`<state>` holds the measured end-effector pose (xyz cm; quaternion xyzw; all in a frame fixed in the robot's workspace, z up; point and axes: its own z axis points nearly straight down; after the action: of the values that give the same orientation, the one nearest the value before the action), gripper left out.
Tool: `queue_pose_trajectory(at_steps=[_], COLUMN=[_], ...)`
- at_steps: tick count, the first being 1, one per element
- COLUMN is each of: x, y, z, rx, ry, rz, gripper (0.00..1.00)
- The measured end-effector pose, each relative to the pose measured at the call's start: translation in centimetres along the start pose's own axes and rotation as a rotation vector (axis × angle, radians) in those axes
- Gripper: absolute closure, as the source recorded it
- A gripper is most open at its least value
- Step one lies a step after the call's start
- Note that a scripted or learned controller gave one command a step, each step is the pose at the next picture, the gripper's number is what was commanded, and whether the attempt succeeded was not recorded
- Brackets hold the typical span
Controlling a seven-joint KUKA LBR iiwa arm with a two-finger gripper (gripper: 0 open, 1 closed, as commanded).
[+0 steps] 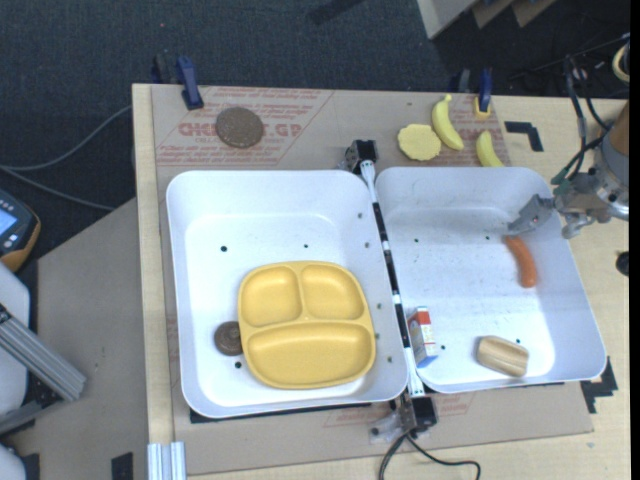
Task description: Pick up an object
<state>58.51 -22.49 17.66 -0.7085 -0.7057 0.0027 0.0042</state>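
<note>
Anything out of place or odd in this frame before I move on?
Yes: several toy foods lie outside the bins on the bench's far edge, two bananas and a yellow round piece, plus a brown disc farther left. Nothing looks spilled or damaged.

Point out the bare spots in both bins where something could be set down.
Left white bin: the strip behind the yellow divided plate is bare; the front is crowded by the plate and a brown cookie.
Right white bin: its middle is bare, between the orange sausage, tan bread roll and small red-and-white carton. The gripper crowds the far right corner.
</note>
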Motion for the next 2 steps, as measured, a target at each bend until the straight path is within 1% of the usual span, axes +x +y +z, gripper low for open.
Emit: queue_pose_trajectory(at_steps=[1, 2], x=[1.2, 0.6], y=[3.4, 1.5], z=[8.1, 9.1], rx=[-0.003, -0.012], ry=[0.001, 0.008], rz=[-0.006, -0.008], gripper=[0.00, 0.00])
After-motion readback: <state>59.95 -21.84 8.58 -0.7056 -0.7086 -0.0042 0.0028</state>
